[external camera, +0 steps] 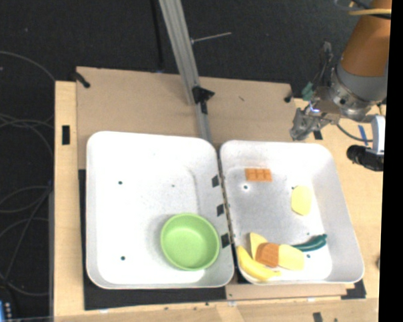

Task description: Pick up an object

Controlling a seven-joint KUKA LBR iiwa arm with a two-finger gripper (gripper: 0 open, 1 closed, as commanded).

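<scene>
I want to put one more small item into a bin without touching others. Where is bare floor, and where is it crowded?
Left white bin: its whole far half is bare; the round green bowl fills the near right corner. Right white bin: bare middle between the orange waffle piece and pale yellow lump. Its near edge is crowded by the yellow banana.

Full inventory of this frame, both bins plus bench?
left bin: 1, white, left on bench
right bin: 1, white, right on bench
bowl: 1, green, left bin, near right corner
orange block: 1, orange, right bin, far side
yellow piece: 1, yellow, right bin, middle right
banana: 1, yellow, right bin, near edge
brown block: 1, brown-orange, on the yellow pile
green object: 1, dark green, right bin, near right
metal pole: 1, grey, behind bins
arm: 1, grey and orange, top right
hand: 1, above right bin's far edge
</scene>
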